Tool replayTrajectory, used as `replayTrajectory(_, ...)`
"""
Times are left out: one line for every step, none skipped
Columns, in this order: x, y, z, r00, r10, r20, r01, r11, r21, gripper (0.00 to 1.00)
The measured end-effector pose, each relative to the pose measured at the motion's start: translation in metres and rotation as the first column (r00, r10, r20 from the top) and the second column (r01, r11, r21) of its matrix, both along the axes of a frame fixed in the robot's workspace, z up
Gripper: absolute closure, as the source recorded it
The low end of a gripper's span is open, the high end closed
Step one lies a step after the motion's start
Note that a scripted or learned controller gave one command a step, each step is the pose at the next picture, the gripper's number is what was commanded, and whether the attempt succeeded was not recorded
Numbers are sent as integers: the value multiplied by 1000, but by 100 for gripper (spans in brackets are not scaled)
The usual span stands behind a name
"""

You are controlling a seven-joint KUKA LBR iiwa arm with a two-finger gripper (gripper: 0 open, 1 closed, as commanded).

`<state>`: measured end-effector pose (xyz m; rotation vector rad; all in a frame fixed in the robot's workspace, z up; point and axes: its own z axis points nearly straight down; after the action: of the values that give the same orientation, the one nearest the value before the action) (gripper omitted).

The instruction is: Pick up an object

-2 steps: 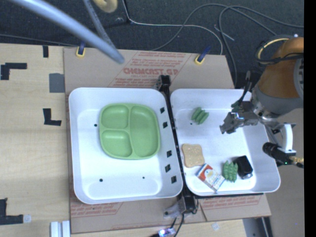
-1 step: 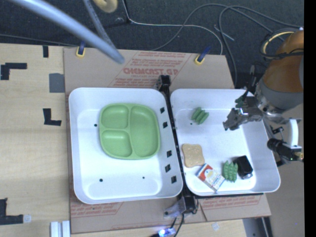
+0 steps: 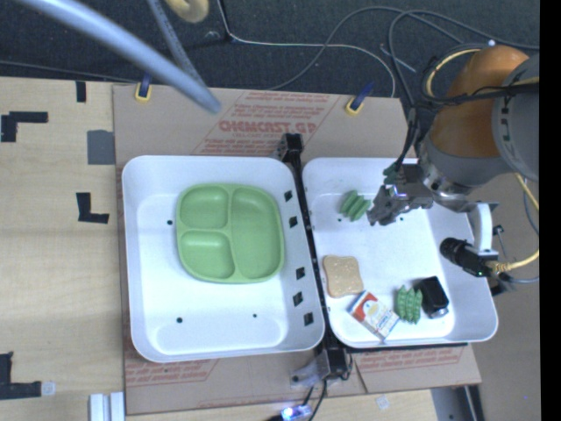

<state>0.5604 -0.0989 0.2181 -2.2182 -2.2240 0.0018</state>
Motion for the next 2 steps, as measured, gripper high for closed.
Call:
replayTrajectory(7, 47, 5, 1000, 1, -1, -1, 1000, 1, 100)
replayTrajectory(21, 96, 14, 1000, 3, 1, -3, 1000, 2, 100)
